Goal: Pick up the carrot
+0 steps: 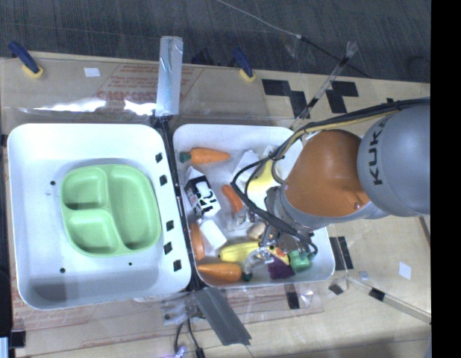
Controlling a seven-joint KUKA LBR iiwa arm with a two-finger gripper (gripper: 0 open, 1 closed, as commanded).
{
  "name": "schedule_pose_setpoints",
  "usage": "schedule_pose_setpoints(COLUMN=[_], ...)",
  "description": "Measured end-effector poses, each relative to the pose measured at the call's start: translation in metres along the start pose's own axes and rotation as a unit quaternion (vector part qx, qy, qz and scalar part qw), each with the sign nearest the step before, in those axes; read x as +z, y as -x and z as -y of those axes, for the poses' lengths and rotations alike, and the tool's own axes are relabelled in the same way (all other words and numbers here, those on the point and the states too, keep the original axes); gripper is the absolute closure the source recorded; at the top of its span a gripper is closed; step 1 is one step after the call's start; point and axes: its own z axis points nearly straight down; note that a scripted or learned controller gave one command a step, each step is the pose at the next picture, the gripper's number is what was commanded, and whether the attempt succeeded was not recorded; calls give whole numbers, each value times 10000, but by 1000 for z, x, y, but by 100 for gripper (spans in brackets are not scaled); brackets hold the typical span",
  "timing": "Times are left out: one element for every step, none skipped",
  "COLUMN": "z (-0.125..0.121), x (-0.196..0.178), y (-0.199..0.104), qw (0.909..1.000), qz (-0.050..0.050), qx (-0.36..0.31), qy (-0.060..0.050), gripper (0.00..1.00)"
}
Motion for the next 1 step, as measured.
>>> schedule_pose_setpoints(z=[-35], x=[7], y=[77], qw=[9907], qz=[-8], qx=[1361], qy=[6], gripper=[0])
